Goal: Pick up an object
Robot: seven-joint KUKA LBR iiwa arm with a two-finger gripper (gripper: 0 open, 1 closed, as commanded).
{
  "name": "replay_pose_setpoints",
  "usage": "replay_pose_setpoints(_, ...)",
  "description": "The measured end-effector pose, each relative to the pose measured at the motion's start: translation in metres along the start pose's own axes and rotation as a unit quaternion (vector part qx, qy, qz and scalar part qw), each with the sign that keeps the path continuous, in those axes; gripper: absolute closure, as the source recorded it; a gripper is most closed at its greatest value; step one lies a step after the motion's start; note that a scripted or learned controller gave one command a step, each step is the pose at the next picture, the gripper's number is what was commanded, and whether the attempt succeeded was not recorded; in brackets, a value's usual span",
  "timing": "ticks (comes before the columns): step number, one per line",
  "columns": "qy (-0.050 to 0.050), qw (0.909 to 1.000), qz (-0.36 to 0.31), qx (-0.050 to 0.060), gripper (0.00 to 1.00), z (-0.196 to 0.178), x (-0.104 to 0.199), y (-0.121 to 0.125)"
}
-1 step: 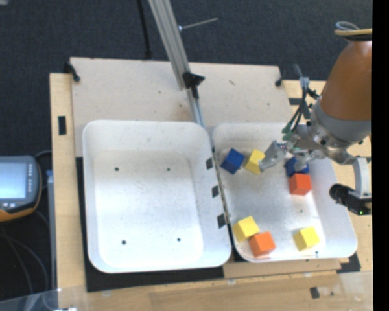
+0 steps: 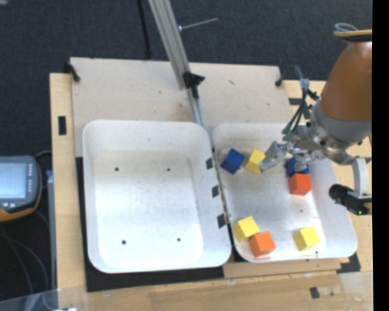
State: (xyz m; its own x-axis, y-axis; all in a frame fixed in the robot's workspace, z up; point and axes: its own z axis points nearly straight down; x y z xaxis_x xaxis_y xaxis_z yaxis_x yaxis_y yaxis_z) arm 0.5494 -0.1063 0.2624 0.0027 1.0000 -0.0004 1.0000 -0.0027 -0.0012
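Right-hand shallow white plastic bin (image 2: 337,238) taken as the landmark. It holds seven small cubes, apparently painted wood or hard plastic.

Near its upper-left corner: a blue cube (image 2: 232,161) with a yellow cube (image 2: 253,161) just beside it, possibly touching. Near its upper-right wall: an orange cube (image 2: 300,184) with a second blue cube (image 2: 294,167) just above it, partly covered by the wrist. Along its lower edge: a yellow cube (image 2: 246,227) touching an orange cube (image 2: 262,243), and a third yellow cube (image 2: 306,238) apart, near the lower-right corner.

The claw (image 2: 271,158) sits low in the upper part of the bin, just right of the upper yellow cube. Its state cannot be told from this angle; nothing is seen held.

Likeliest target: the upper yellow cube. Judged light, rigid, not fragile, with smooth faces that may slip. Best taken on two opposite flat faces, away from the blue neighbour, or the pair may be shoved together.
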Motion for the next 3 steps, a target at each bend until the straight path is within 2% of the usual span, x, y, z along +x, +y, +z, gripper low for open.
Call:
replay_pose_setpoints(1, -0.001, 1.0, 0.0, 0.002, 0.0, 0.064, -0.015, 0.028)
replay_pose_setpoints(2, 0.0, 1.0, 0.0, 0.002, 0.0, 0.097, -0.031, 0.011)
replay_pose_setpoints(3, 0.0, 1.0, 0.0, -0.003, 0.0, 0.165, -0.049, -0.028)
